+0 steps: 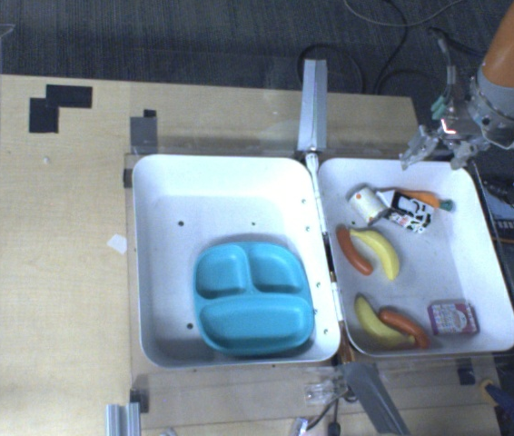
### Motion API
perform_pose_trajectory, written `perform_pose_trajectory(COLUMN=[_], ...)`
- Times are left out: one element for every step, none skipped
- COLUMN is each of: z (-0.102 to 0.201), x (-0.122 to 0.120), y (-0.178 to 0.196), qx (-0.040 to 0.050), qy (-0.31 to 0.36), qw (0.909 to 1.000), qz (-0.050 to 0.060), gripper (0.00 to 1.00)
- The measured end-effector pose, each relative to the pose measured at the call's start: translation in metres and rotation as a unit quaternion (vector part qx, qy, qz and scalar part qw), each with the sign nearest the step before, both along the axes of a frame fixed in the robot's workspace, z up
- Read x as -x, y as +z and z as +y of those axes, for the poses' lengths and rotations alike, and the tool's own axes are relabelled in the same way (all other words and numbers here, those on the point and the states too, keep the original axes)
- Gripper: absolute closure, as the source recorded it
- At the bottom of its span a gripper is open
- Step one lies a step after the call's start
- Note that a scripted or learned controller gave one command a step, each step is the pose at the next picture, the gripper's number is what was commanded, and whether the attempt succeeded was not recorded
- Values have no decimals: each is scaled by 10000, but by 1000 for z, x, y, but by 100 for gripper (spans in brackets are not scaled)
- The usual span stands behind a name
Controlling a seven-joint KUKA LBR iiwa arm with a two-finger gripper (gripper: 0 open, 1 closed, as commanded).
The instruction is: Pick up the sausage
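Sausage (405,326): one is located at the near end of the right bin (498,271), lying against a banana (377,322). A purple packet (452,317) is placed just beside it, toward the right wall. A second sausage (354,250) is found farther back, near the left wall of the same bin, touching a second banana (380,252). Behind these, a white cup (365,203), a small black-and-white box (409,214) and a carrot (425,199) are grouped close together. In the left bin (162,243), a blue divided tray (252,297) is positioned toward the near side. Both bins are carried side by side on the tabletop (48,243). The tool (440,147) is suspended above the far rim of the right bin, well apart from both sausages; its fingers are spread and nothing is gripped between them.
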State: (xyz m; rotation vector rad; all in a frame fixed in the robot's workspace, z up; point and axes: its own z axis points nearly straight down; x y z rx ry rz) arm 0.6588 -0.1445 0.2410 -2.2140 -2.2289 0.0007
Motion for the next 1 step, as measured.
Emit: perform_pose_trajectory(z=[23], x=[18], y=[37], qx=[3], qy=[-228], qw=[9997], qz=[-11], gripper=[0])
